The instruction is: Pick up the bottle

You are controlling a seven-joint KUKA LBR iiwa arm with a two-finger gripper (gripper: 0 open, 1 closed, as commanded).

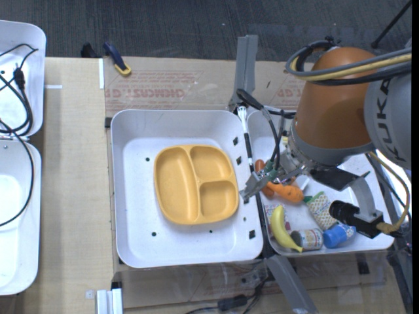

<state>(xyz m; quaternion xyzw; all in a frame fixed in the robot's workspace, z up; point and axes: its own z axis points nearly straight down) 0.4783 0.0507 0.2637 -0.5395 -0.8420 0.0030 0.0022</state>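
One gripper (262, 180), finger state impossible to tell, poised over carrot (287, 191); reaching the bottle (309, 239) requires repositioning.

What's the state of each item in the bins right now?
yellow divided plate: flat in left bin, nothing in its compartments
banana: lying in right bin
carrot: lying beside the gripper
bottle: on its side, blue cap end, not gripped
small jar: on its side by banana

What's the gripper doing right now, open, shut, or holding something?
Gripper: low over the left edge of the right-hand white bin, beside the orange carrot-shaped toy; open or shut cannot be told.
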